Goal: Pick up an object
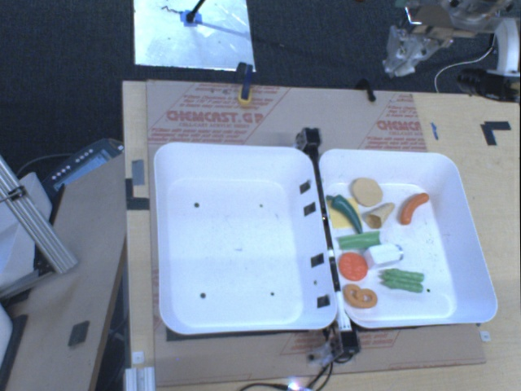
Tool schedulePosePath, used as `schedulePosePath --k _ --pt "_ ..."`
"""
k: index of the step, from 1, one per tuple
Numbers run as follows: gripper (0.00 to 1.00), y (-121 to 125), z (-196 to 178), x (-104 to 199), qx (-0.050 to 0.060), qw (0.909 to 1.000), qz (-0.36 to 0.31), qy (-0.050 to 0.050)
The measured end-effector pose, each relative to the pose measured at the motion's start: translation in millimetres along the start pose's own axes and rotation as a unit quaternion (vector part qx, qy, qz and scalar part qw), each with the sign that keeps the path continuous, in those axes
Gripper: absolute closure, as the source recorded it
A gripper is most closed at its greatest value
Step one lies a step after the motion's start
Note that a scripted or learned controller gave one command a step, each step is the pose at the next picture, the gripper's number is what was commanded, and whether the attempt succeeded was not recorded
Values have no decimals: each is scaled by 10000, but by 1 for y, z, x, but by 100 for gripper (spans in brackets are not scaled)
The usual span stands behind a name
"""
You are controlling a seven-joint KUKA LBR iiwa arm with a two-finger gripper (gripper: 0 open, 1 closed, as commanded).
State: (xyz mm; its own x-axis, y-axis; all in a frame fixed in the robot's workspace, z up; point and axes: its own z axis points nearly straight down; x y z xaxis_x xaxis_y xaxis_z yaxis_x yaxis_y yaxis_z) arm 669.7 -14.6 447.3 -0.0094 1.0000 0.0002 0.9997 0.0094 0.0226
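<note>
At two o'clock, off the bench, the gripper (pixel 404 54) hangs; whether its jaws are open cannot be told. Toy foods crowd the right bin (pixel 464 194). Advice: target the outlying sausage (pixel 413 206), descending squarely across it.

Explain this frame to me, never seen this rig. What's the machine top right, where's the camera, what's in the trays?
One camera, fixed above the bench, looks down at a slant. The grey machine at the top right is a robot arm; its gripper hangs over the dark floor beyond the bench, well away from the bins, with nothing visibly held. Two shallow white bins sit side by side on a cardboard sheet. The right bin holds small toy foods: a tan round piece, an orange sausage, a green pepper, a red slice, a white block, green beans. The left bin shows bare white floor.
</note>
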Motion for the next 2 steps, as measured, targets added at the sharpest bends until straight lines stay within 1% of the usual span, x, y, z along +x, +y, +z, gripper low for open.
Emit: schedulePosePath --k 1,2 --pt "100 -6 145 76 169 9999 -9 13" --pt "100 -3 138 63 103 9999 44 -3"
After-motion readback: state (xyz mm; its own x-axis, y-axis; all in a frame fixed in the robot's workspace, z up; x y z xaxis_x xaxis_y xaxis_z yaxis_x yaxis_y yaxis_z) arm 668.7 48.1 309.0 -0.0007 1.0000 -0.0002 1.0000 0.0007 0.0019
